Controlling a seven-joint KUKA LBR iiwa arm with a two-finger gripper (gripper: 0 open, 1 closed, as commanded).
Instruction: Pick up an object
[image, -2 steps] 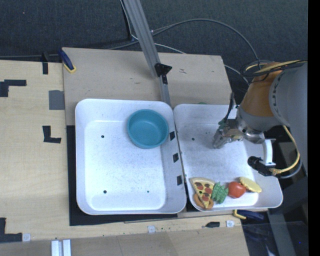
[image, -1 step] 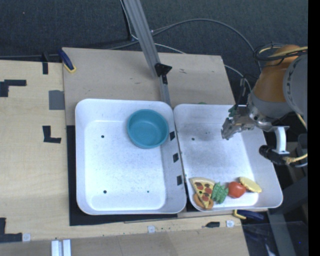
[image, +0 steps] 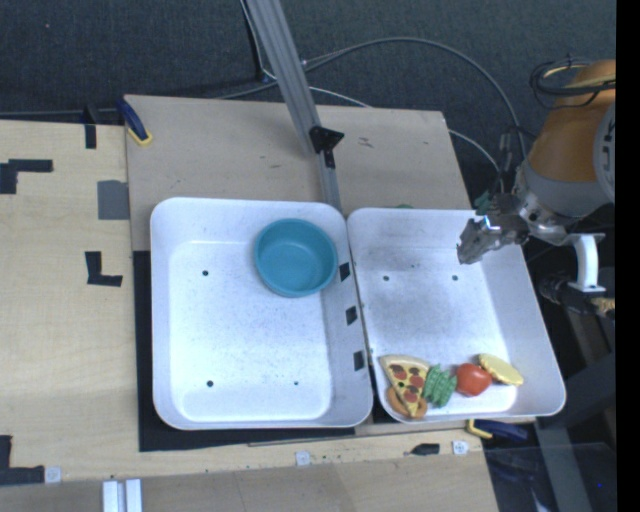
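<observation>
Judging by how things lie, the pick has not begun: nothing is lifted, and every candidate object rests in a bin.

Taking the right bin (image: 520, 300) as the reference, four small items sit in a row along its near edge. A pizza slice toy (image: 403, 384) lies at the near left corner. A green leafy piece (image: 438, 383) touches it on the right. A red tomato-like piece (image: 472, 379) comes next, then a yellow piece (image: 500, 369) nearest the right wall. The four are packed close, so a clean grasp of one may disturb its neighbours.

The middle of the right bin is bare. The left bin (image: 180, 330) adjoins the right bin's left wall and holds a blue bowl (image: 295, 257) near its far side.

The tool (image: 480, 240) hangs above the right bin's far right corner, well apart from the row. Whether its fingers are apart or together cannot be told. Nothing is visible in its grip. A grey bar (image: 295, 90) slants over the surface (image: 400, 150) beyond both bins, clear of the likely path.

Remaining: travel to the near edge, descend, grasp, lift.
</observation>
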